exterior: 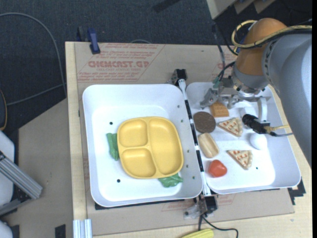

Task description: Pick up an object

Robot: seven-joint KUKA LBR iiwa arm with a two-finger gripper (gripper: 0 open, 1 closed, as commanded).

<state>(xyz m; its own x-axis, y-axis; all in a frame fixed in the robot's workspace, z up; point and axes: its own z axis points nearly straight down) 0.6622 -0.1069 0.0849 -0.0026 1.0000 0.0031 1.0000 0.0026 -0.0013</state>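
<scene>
Grey metal gripper (221,94) hangs at twelve o'clock in the right white bin (285,165), over a small tan square cracker (221,110); we cannot tell its state. At nine o'clock, we see a yellow three-part plastic tray (148,147) in the left white bin (96,128).

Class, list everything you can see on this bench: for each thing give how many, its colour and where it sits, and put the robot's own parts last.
Bins: 2, white, side by side on the bench.
Divided plate: 1, yellow, middle of left bin.
Leafy pieces: 2, green, poking out from under the plate's left and lower edges.
Round patty: 1, brown, right bin, upper left.
Bread roll: 1, tan, below the patty.
Tomato: 1, red, right bin, lower left.
Pizza slices: 2, orange-tan, right bin middle.
Egg: 1, white, right bin, right side.
Cracker: 1, orange, beneath the gripper.
Gripper: 1, grey, over the right bin's upper part.
</scene>
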